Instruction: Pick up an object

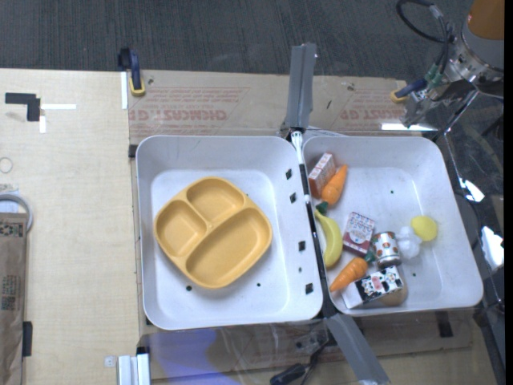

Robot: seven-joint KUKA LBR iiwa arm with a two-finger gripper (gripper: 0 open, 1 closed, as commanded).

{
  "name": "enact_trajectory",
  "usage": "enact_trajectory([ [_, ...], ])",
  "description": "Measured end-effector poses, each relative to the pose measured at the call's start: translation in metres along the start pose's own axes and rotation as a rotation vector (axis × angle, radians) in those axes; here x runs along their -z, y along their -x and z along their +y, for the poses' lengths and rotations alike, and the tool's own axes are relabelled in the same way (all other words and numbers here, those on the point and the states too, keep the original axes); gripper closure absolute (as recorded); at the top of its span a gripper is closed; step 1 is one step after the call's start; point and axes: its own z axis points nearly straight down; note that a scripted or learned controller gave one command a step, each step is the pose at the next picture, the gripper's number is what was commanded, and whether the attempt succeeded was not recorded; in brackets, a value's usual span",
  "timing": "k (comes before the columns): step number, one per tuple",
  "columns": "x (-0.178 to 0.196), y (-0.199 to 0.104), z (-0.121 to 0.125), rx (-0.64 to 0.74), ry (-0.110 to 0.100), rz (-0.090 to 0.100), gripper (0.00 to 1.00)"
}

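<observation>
Left bin (pixel 148 239): one yellow divided plate (pixel 212 231), lying flat at centre, three compartments, nothing in them.

Right bin (pixel 449 183): objects crowded toward 9 and 6 o'clock.
- Small red-and-white carton (pixel 321 169), 10 o'clock, touching a carrot (pixel 334 183).
- Banana (pixel 329 237), along the 9 o'clock wall.
- Patterned packet (pixel 358 233), just beside the banana.
- Small can (pixel 386 249), centre, touching the packet.
- Second carrot (pixel 349 273), 7 o'clock, tilted.
- Black-and-white box (pixel 377 287), 6 o'clock, against carrot and can.
- Yellow ball (pixel 424 228), 3 o'clock, beside a white lump.

Gripper (pixel 425 103): outside the right bin at 1 o'clock, above its rim; whether released or clenched cannot be told. Nothing visibly held.

Risk, judged: in the packed 6 o'clock cluster neighbours would likely block the descent or get dragged along; the ball may roll off; wall-hugging items leave little room.
</observation>
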Motion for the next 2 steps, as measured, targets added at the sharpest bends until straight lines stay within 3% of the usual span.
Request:
enact_trajectory([
  [1,-0.034,-0.029,0.007,0.09,-0.001,0.001,1.0],
  [2,-0.017,-0.046,0.023,0.283,0.001,-0.001,1.0],
])
